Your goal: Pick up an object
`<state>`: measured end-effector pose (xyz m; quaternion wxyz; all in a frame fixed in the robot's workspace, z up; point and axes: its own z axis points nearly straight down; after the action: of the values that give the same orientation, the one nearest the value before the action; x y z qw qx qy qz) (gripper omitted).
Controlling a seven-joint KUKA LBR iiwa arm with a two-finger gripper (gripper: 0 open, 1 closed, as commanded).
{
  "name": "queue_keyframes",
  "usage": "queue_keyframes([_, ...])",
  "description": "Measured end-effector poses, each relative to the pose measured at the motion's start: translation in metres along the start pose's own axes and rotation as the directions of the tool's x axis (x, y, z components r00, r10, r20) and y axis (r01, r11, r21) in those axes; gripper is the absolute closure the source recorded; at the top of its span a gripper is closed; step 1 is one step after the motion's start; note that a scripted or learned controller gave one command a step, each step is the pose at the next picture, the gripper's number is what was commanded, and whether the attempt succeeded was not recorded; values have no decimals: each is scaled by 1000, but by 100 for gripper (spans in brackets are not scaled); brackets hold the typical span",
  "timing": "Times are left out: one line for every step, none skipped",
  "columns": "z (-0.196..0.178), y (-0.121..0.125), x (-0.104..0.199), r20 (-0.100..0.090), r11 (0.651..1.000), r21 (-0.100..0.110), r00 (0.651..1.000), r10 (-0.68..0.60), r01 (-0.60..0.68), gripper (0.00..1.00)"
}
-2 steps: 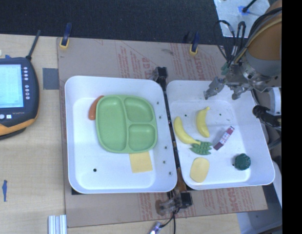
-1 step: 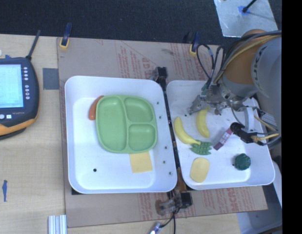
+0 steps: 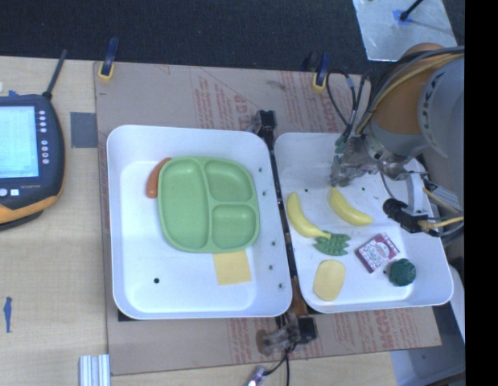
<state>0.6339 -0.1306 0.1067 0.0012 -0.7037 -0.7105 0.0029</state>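
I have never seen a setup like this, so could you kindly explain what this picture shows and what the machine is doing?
One fixed camera looks down at a slant on a bench. The grey and orange shape on the right is a robot arm; its gripper is low over the right bin, just above a yellow banana. I cannot tell whether it holds anything. That bin also has a second banana, a green leafy piece, a yellow oval, a red packet and a dark green lump. The left bin holds a green divided plate, a yellow square and an orange item.

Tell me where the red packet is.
The red packet lies in the right bin, near its lower right corner, between the yellow oval and the green ball, below the right-hand banana.
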Motion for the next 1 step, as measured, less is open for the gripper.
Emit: queue_keyframes([0,0,0,0,1000,0,1000,0,0,0])
